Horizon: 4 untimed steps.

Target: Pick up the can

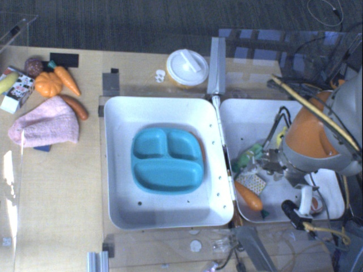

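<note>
From the overhead camera, a wooden worktop (57,208) carried two white bins side by side. The left bin (119,169) held a blue divided tray (168,158) at its centre. The grey arm with its orange band (309,135) reached into the right bin (238,115) from three o'clock. Its tool (271,164) hung low near that bin's left wall, beside a green item (245,157); whether it was open or gripping anything, I could not tell. A carrot-like orange piece (248,195) lay toward the bin's seven o'clock corner. I could not pick out the can with certainty. A pink cloth (45,123) and toy vegetables (57,83) sat at the worktop's ten o'clock.
</note>
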Each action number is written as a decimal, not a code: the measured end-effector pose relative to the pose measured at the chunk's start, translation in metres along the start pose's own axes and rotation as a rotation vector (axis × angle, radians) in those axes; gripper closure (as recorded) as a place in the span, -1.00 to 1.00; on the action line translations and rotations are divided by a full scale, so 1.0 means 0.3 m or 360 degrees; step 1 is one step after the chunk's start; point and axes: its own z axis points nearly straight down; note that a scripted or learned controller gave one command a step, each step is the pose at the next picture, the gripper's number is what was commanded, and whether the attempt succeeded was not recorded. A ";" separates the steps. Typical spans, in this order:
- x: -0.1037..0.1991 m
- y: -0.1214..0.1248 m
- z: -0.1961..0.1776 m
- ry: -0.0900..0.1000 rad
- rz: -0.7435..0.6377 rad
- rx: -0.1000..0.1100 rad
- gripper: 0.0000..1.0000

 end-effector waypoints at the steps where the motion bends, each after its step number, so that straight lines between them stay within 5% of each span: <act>1: 0.006 0.006 -0.035 0.0003 -0.0010 -0.0004 1.00; 2: 0.006 0.006 -0.035 0.0003 -0.0009 -0.0004 -1.00; 3: -0.006 -0.010 0.039 0.0000 -0.0044 0.0012 -1.00; 4: -0.009 0.002 -0.003 -0.0007 -0.0049 -0.0004 1.00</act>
